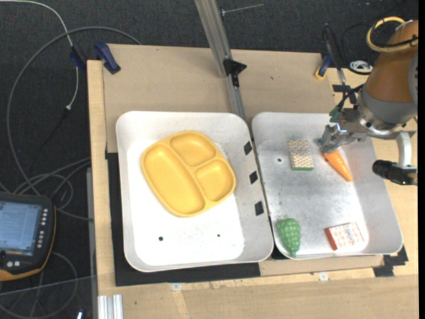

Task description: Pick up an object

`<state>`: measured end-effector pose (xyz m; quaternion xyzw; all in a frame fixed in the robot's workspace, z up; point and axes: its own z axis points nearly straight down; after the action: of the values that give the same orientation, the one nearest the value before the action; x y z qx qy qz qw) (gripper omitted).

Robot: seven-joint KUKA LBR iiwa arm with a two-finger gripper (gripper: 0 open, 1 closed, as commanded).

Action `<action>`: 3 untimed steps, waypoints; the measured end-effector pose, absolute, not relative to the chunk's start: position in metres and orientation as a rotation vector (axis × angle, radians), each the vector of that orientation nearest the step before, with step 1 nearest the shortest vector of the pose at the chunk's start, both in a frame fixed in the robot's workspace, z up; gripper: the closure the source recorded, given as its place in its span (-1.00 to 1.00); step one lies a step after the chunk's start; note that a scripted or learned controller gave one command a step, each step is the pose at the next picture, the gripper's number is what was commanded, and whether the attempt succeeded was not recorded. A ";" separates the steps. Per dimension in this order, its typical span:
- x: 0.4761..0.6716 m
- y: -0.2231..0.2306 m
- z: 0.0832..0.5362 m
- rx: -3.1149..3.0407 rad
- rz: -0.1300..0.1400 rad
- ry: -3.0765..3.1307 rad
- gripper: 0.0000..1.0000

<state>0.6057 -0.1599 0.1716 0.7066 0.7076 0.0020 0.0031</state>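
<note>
The right bin (pixel 312 198) holds several small objects. An orange carrot-shaped piece (pixel 339 165) lies near its far right side. Left of that is a small checkered block with a green edge (pixel 301 155). A green knobbly piece (pixel 289 235) rests at the bin's front left rim, and a flat red-and-white packet (pixel 346 235) lies at the front right. My gripper (pixel 330 140) hangs low at the carrot's upper end, touching or just above it. Nothing is visibly lifted off the bin floor.
A yellow divided plate (pixel 189 173) lies in the left bin (pixel 192 244). A metal pole (pixel 219 38) slants down to the gap between the bins. The arm's grey and orange body (pixel 392 78) stands over the right bin's far right corner.
</note>
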 end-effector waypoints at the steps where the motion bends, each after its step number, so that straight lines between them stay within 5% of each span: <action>1: 0.610 -0.164 0.217 2.215 0.005 2.219 1.00; 3: 0.622 -0.169 0.292 2.217 0.004 2.220 1.00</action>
<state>0.6222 -0.1687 0.2923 0.7065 0.7077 0.0012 0.0021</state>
